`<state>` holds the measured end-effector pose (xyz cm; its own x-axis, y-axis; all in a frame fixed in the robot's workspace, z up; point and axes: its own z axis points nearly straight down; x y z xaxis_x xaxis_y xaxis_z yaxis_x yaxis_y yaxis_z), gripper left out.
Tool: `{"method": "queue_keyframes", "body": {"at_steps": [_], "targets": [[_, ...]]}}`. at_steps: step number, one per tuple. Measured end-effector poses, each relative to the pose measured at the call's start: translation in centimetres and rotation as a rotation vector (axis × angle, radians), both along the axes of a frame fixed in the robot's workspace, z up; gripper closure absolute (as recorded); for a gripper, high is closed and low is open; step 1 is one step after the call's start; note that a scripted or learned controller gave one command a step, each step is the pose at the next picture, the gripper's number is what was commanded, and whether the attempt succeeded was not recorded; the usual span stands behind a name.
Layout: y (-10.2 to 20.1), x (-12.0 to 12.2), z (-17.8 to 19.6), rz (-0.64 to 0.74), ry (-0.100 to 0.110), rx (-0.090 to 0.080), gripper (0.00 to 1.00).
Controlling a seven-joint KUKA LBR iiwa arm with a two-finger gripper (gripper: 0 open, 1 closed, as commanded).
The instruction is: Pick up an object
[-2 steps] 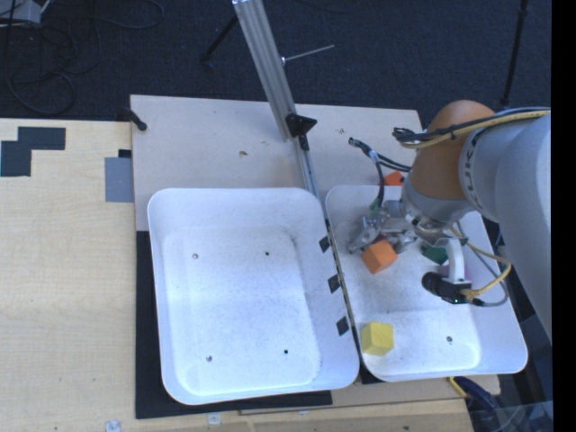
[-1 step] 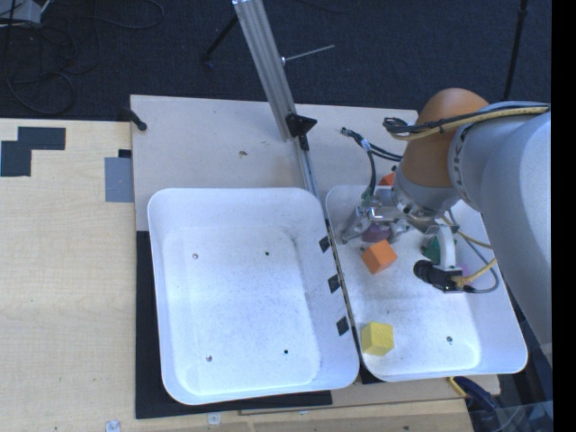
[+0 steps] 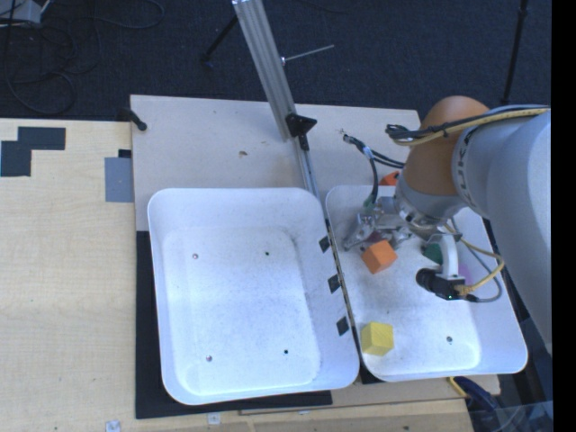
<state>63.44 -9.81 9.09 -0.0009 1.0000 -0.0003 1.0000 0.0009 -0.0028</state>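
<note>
Surroundings: dark carpeted floor (image 3: 108, 43) at the far side of the view, with loose cables and a thin stand leg lying on it.
Bench (image 3: 63, 268): light wood surface at near left, carrying dark grey rectangular patches near its left edge; a paler board (image 3: 207, 142) lies under and behind the bins, on a black mat that shows at their near edges.
Left bin (image 3: 180, 367): shallow, white, speckled, with a few small dark dots on its floor.
Right bin (image 3: 490, 349): shallow, white, touching the left bin along a shared edge fitted with black clips.
Yellow block (image 3: 377, 338): nearest item, resting on the right bin's floor close to the shared edge, well apart from the gripper.
Orange block (image 3: 379, 256): farther back in the right bin, tilted, directly at the gripper's tip.
Green object (image 3: 435, 252): partly hidden beside the gripper, to its right; shape cannot be told.
Gripper (image 3: 382, 234): lowered into the right bin, just above and touching or nearly touching the orange block; state of the fingers cannot be told from this angle.
Arm (image 3: 504, 169): grey, with an orange band (image 3: 445, 147), entering from the right, cables looped around the wrist.
Aluminium rail (image 3: 270, 70): slanted, rising from the far board behind the bins.
</note>
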Motion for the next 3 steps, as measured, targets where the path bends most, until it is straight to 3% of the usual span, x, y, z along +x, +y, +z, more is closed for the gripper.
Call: {"method": "queue_keyframes", "body": {"at_steps": [2, 3], "targets": [[0.05, -1.25, 0.03, -0.004, -0.002, 0.0, 0.0], [-0.2, -1.31, 0.99, -0.01, 0.0, 0.001, 1.0]]}}
